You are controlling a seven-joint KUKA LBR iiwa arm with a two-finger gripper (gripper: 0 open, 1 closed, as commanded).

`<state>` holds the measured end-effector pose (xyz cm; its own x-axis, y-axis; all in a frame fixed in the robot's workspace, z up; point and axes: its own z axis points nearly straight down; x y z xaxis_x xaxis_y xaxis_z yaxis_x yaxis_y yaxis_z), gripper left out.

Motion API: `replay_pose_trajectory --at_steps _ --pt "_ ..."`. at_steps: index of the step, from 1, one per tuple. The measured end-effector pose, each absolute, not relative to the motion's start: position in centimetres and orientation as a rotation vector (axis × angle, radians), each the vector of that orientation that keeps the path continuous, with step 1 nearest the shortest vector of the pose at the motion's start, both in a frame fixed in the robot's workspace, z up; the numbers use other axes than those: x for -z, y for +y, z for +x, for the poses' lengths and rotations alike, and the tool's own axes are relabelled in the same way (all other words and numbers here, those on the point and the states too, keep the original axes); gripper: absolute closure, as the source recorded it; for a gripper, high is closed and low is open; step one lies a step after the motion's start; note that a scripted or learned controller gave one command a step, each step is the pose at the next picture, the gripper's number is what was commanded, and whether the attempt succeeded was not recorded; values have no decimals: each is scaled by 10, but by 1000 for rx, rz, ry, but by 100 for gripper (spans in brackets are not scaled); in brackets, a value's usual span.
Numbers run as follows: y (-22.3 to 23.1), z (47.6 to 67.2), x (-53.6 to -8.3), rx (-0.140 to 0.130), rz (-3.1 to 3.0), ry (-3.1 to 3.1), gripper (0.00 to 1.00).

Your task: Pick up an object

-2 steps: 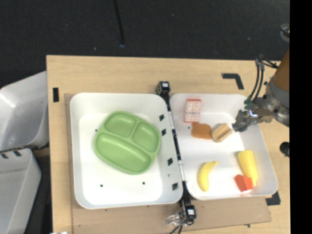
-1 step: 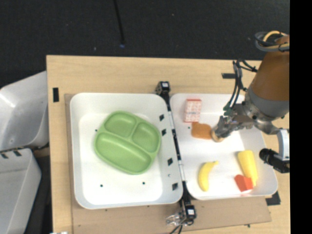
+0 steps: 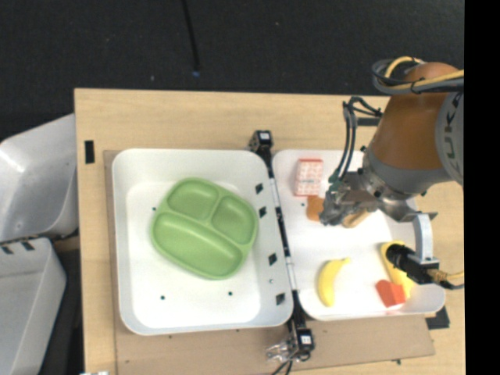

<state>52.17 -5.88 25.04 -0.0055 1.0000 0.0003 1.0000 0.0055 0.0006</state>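
The gripper (image 3: 337, 212) hung low in the right white bin (image 3: 355, 307), directly over a small orange-brown block (image 3: 315, 207), likely lined up to grasp it; its opening couldn't be told.

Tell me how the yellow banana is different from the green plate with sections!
The banana is yellow and small; the green plate is far bigger. The banana is a curved, solid shape, while the plate is flat with three compartments. The banana lies in the right bin, the plate in the left bin. Both rest on a white bin floor, untouched by the gripper.
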Motion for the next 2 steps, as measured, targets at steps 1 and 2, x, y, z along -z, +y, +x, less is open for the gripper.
replay_pose_trajectory --at_steps 1,2 --pt "-10 513 -240 0 2216 2227 100" --pt "47 502 -246 -3 2213 2233 100"
